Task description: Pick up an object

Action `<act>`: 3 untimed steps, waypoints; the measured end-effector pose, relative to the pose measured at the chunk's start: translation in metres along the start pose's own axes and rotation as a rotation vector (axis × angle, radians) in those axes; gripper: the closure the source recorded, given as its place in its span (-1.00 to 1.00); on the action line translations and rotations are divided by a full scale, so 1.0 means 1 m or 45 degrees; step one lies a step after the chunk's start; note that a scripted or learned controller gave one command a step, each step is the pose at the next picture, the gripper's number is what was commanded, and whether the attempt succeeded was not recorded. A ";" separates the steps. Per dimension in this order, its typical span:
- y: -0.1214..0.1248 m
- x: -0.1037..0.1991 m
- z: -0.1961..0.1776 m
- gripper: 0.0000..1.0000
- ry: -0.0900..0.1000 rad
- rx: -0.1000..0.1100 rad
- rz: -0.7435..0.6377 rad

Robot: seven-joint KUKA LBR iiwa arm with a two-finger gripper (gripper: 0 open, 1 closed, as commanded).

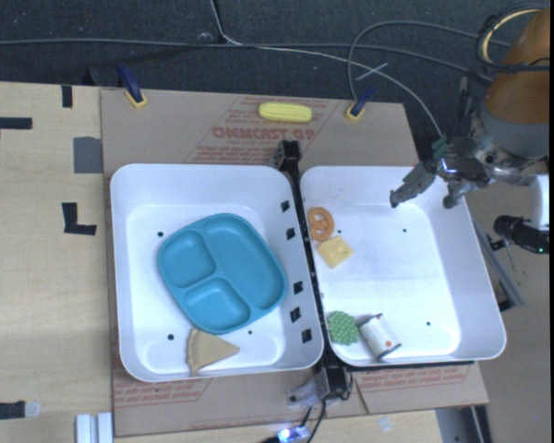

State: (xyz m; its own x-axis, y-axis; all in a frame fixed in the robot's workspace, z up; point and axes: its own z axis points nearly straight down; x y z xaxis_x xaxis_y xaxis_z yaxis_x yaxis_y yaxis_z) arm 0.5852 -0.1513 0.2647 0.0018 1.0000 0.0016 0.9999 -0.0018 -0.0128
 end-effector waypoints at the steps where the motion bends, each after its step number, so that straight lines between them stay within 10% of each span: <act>1: 0.002 0.000 -0.007 -1.00 -0.003 -0.015 -0.004; 3: 0.006 0.006 0.101 -1.00 -0.003 -0.009 -0.004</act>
State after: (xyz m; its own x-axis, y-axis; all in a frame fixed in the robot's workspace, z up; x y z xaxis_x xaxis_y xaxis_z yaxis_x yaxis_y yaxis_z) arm 0.5902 -0.1449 0.1633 -0.0010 1.0000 -0.0007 1.0000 0.0010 -0.0059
